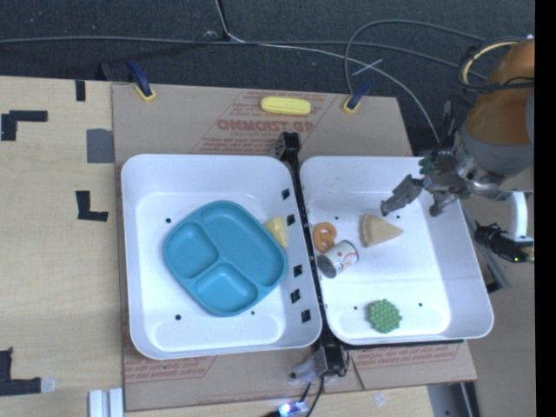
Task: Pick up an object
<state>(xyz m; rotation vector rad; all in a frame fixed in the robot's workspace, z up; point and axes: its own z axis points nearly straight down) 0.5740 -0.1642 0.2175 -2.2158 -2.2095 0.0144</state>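
The gripper (419, 200) hovers with fingers spread and nothing between them over the right bin (452, 268), near a tan wedge (380, 230). An orange ring (324, 235), small can (338, 257) and green ball (383, 315) lie beyond. The left bin (143, 224) holds a blue divided plate (225, 257).

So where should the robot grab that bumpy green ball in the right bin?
Best guess: come straight down from above and pinch the green ball across its middle. It looks round, so any pair of opposite sides should do. It sits near the front wall of the right bin, so fingers placed left and right have more room. The hand hangs farther back, above the beige wedge.
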